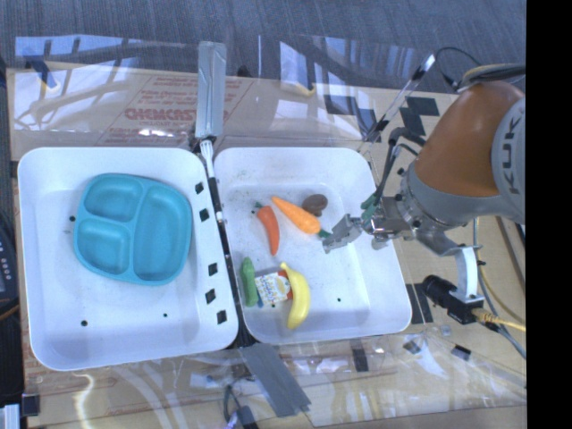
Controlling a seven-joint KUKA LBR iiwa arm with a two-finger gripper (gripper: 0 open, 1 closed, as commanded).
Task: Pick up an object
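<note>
The right bin (353, 304) holds two orange carrots: one (297, 214) lies slanted near the middle and a redder one (269, 229) lies left of it. A brown round piece (315, 204) sits behind them. Near the front lie a yellow banana (298, 296), a green piece (248, 281) and a small white packet (271, 288). My gripper (340, 233) reaches in from the right and hangs just right of the slanted carrot's tip. Nothing shows between its fingers.
The left bin (54, 320) holds a blue divided plate (134, 228). A grey divider with black clips (213, 231) runs between the bins. The arm's orange band (465, 150) and its cables (460, 293) hang over the right bin's right rim.
</note>
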